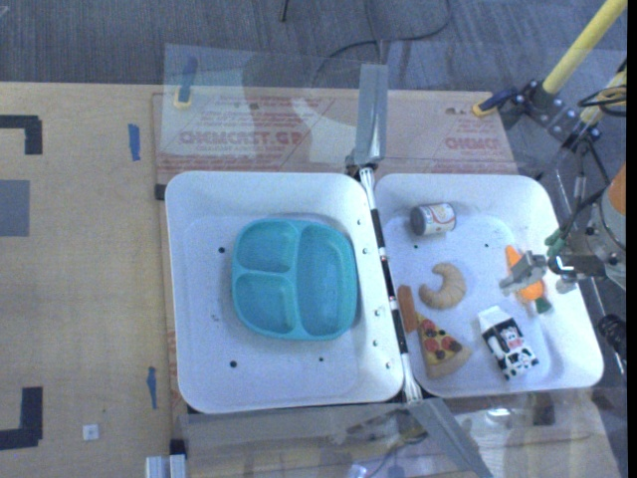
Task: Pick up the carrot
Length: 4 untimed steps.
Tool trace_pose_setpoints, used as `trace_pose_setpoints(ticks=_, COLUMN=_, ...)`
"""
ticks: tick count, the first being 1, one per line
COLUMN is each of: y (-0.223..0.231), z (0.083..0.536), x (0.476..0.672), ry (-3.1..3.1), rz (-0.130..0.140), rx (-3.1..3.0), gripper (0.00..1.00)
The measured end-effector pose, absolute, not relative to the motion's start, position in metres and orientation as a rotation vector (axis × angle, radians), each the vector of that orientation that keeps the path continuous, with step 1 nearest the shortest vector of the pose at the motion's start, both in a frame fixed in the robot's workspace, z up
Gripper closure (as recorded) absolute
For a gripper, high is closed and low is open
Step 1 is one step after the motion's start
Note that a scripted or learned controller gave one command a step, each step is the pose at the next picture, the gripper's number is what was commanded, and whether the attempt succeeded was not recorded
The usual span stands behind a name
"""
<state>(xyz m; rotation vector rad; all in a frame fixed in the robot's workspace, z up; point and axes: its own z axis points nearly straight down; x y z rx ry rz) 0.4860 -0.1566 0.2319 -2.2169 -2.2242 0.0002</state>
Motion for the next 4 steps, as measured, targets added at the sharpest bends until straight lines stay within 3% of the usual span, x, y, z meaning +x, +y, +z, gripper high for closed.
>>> trace_pose_setpoints(ticks=1, y=-0.188, z=0.125, x=0.527, ry=-2.418, rz=-0.001, rx=-2.006, gripper=0.00)
trace_pose_setpoints(ticks=2, y=-0.203, z=0.091, x=0.556, ry=-2.599, rz=-0.041, rx=-1.758, gripper=0.00)
trace_pose_setpoints(ticks=3, y=-0.212, z=0.103, x=0.556, ry=-2.606, rz=-0.028, rx=-1.779, gripper=1.00)
trace_pose_setpoints(ticks=4, y=-0.137, z=0.193, x=0.590, ry=-2.661, rz=-0.003, rx=-1.677, gripper=1.00)
